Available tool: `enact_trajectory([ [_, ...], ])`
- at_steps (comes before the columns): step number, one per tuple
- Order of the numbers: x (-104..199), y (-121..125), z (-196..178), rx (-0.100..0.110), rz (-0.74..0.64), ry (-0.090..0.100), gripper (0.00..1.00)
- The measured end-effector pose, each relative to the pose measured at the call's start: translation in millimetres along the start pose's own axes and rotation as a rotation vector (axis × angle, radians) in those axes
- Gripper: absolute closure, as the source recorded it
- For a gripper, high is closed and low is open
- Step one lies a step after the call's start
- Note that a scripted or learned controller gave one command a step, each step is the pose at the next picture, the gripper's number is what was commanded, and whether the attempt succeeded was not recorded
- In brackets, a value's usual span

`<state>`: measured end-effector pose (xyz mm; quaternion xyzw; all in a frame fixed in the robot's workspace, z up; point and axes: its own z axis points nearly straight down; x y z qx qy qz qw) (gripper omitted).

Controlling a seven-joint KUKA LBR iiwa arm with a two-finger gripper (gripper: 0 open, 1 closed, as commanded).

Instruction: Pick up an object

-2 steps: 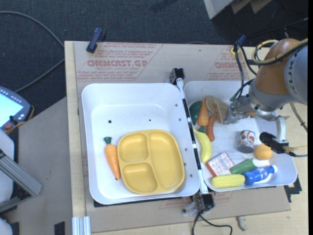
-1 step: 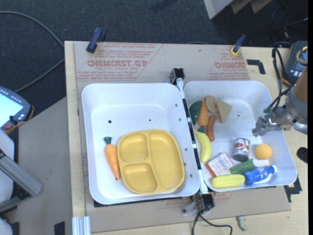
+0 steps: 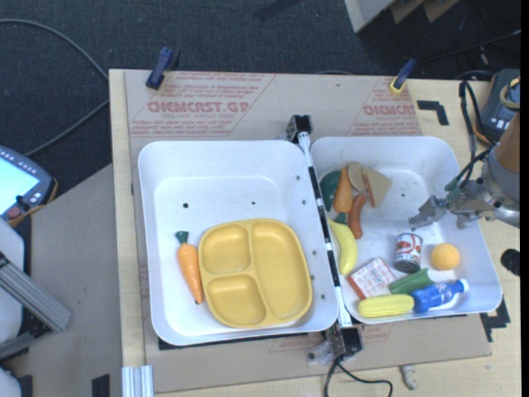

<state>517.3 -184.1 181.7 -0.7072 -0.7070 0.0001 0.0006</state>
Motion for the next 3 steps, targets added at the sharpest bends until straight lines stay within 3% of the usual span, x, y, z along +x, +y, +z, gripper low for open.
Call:
enact_trajectory([
  [2,39,-16,98,0.001,0.0,0.0,0.0],
  [3,39,-15,87,-0.002,0.001,0.0,1.0],
])
